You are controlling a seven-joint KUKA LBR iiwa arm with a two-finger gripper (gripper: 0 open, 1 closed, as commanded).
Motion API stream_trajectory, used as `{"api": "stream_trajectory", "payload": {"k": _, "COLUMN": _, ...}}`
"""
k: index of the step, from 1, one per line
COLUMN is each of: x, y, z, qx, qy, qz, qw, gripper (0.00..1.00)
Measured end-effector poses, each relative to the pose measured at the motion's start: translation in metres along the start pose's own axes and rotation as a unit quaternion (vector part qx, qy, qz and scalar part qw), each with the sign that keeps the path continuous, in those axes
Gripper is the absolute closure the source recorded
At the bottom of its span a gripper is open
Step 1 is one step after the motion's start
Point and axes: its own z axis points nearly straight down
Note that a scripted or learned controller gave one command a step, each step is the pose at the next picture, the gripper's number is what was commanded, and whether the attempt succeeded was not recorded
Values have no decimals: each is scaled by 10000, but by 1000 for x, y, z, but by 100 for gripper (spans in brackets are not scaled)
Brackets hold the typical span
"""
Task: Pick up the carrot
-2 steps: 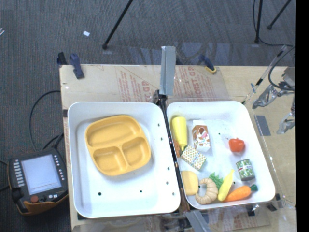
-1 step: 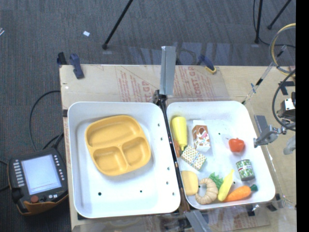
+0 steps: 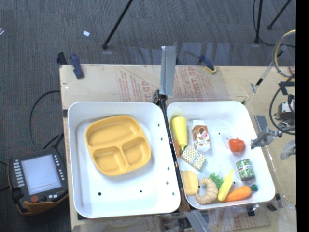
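The orange plastic carrot with a green top lies flat in the right-hand shallow white bin, in the corner nearest to the camera, on the side where the arm comes in. I take this carrot as the landmark. Touching its blunt end, on the side toward the other bin, leans a yellow plastic corn cob. Further on that same side are a tan curled croissant-like toy and a pale yellow rounded piece. Just above the carrot, toward the far wall, stands a small green can, and further that way a red tomato lies apart from the rest. Well apart from the carrot, in the left-hand white bin, rests a yellow tray with three compartments.

Of the arm, some grey parts with cables are visible beyond the bin's outer wall, above the carrot and not over it. Whether the tool is open or closed I cannot tell.

In my judgement the task has hardly begun: the carrot is not lifted and nothing touches it. The reach, the descent, the grasp and the lift are all left to do.
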Motion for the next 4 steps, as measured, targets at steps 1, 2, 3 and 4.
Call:
{"api": "stream_trajectory", "payload": {"k": 1, "x": -14, "y": -31, "z": -27, "qx": 12, "qy": -2, "qz": -206, "qw": 9998, "gripper": 0}}
{"api": "stream_trajectory", "payload": {"k": 2, "x": 2, "y": 35, "z": 21, "qx": -21, "qy": 2, "qz": -304, "qw": 9995, "gripper": 0}}
{"api": "stream_trajectory", "payload": {"k": 3, "x": 9, "y": 33, "z": 29, "qx": -11, "qy": 4, "qz": -37, "qw": 10000, "gripper": 0}}
{"api": "stream_trajectory", "payload": {"k": 4, "x": 11, "y": 33, "z": 195, "qx": 7, "qy": 6, "qz": -296, "qw": 9996, "gripper": 0}}
